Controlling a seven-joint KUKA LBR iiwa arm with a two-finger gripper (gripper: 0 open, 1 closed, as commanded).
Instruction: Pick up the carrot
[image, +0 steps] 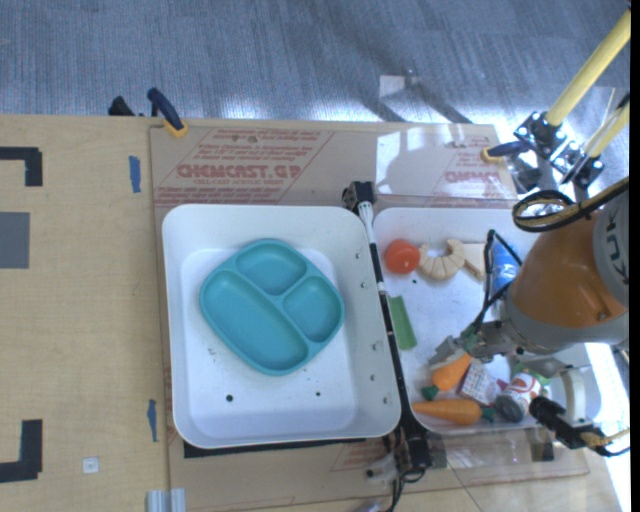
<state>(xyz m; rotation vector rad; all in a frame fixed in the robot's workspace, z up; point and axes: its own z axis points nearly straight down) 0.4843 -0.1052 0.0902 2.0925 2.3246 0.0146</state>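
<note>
While the arm (565, 275) bends low, its claw (470, 350) hovers near the carrot (450, 409).

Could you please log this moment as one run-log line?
arm: over right bin | gripper: above carrot | carrot: lying in bin, not lifted

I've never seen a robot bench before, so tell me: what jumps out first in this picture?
The teal divided plate sits alone in the left white bin. In the right bin, the grey arm with its orange band leans over a jumble of toy food, with the carrot near the front edge and an orange-red ball at the back.
</note>
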